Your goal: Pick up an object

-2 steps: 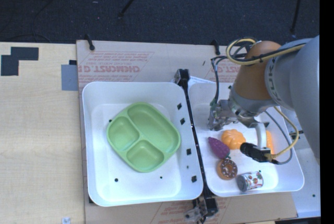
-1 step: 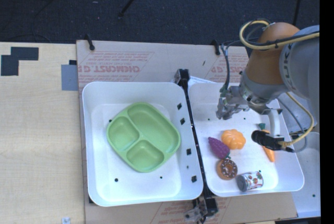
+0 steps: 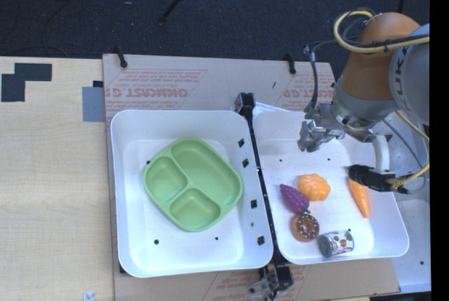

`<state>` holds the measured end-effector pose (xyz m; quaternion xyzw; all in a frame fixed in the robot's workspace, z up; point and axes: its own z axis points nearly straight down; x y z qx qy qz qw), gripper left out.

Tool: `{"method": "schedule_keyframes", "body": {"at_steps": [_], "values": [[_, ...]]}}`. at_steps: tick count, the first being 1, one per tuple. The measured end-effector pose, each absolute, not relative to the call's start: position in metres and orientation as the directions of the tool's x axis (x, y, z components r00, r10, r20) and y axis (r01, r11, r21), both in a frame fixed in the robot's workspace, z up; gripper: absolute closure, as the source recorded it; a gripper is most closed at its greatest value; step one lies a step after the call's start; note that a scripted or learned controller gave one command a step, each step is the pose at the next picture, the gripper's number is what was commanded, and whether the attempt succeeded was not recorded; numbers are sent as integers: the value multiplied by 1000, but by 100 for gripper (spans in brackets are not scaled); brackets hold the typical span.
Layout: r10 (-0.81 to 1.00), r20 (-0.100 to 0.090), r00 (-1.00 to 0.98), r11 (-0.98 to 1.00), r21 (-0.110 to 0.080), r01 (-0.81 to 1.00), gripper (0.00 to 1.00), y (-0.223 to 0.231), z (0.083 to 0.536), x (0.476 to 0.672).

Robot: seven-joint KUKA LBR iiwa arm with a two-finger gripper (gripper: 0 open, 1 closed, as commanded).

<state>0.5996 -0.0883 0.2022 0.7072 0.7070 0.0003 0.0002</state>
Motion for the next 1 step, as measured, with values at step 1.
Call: {"method": "schedule_keyframes", "body": {"at_steps": [1], "values": [[1000,0,0,0,2,1000,100,-90,247,600]]}}
